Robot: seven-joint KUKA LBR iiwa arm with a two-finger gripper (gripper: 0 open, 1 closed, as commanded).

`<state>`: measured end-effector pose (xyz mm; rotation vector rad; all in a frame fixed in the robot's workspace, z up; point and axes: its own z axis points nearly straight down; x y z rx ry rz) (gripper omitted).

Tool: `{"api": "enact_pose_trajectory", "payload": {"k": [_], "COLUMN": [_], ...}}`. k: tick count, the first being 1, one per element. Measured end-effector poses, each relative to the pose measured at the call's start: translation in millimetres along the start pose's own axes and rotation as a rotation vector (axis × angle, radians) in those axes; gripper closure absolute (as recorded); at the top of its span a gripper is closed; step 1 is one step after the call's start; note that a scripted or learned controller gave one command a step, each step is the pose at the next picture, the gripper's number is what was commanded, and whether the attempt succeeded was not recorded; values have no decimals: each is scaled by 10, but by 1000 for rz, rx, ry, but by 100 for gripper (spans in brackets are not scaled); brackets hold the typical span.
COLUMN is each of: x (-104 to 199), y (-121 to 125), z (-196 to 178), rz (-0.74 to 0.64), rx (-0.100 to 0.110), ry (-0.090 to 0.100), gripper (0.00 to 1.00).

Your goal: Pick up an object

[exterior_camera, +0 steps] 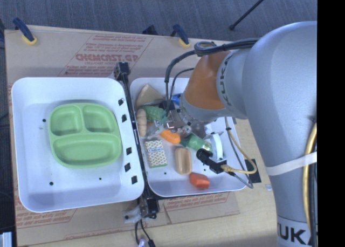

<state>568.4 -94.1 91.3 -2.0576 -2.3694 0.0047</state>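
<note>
The right bin (161, 187) holds a jumble of small toy foods. Among them are an orange carrot-like piece (170, 137), a tan bread-like piece (183, 160), a red-orange piece (199, 180), a checkered packet (156, 153), a green leafy piece (154, 113) and a pale wedge (147, 95). My gripper (173, 124) is down among the items in the middle of this bin, just above the orange piece. The grey wrist and its orange band hide most of it.
The left bin (32, 186) holds a green divided plate (84, 134). A black divider with clips runs between the two bins. The arm covers the right bin's far right side. Cardboard lies under both bins.
</note>
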Motion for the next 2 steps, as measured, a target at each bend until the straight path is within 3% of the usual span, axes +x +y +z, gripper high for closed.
{"api": "enact_pose_trajectory", "payload": {"k": [1, 2], "x": [2, 332], "y": [3, -580], "z": [-101, -999], "rz": [-5, 301], "rx": [2, 0], "ry": [0, 1], "gripper": [100, 100]}}
